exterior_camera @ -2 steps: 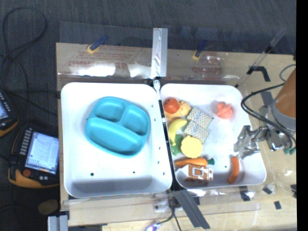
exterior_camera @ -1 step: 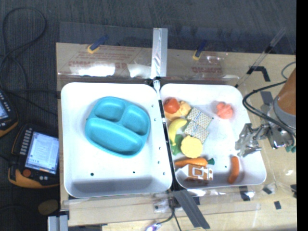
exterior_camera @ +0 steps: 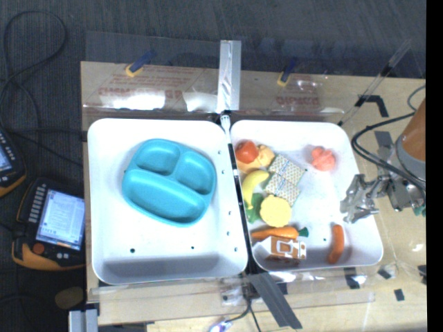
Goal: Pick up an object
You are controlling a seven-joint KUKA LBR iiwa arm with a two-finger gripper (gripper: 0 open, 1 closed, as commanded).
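Observation:
The right bin (exterior_camera: pixel 360 151) holds a heap of toy food. There is a red tomato (exterior_camera: pixel 245 151), a yellow banana (exterior_camera: pixel 253 182), a checkered packet (exterior_camera: pixel 285 178), a yellow round piece (exterior_camera: pixel 275 211), an orange carrot (exterior_camera: pixel 274 233), an orange and white carton (exterior_camera: pixel 287 249), a pink ball (exterior_camera: pixel 322 158) and a red sausage (exterior_camera: pixel 336 243). My gripper (exterior_camera: pixel 351 200) hangs over the right edge of this bin, just above the sausage and right of the heap. It is open, with nothing between its fingers.
The left bin (exterior_camera: pixel 104 254) holds a blue divided plate (exterior_camera: pixel 168 180). A metal post (exterior_camera: pixel 229 75) stands behind the wall where the two bins meet. Black cables (exterior_camera: pixel 374 151) loop at the right near the arm. A handheld pendant (exterior_camera: pixel 55 220) lies left of the bench.

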